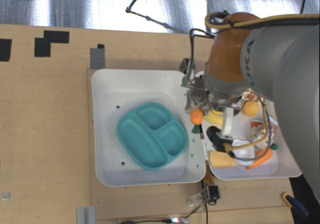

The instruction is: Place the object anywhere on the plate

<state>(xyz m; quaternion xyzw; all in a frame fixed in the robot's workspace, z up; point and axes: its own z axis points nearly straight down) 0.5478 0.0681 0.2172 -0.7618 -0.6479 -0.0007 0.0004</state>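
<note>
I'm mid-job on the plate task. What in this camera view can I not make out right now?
- Pincer: the wrist blocks it, so open or shut is unclear.
- Orange ball at the bin divider: held or just resting, too small to tell.
- Right bin: the arm covers its far part.
- Small toys there overlap.
- Teal plate: fully visible.

The tan bench [45, 133] bears two white bins [100, 118] side by side.

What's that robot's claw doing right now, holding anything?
Gripper: over the right bin's left edge, beside a small orange ball; open or shut cannot be told.
</note>
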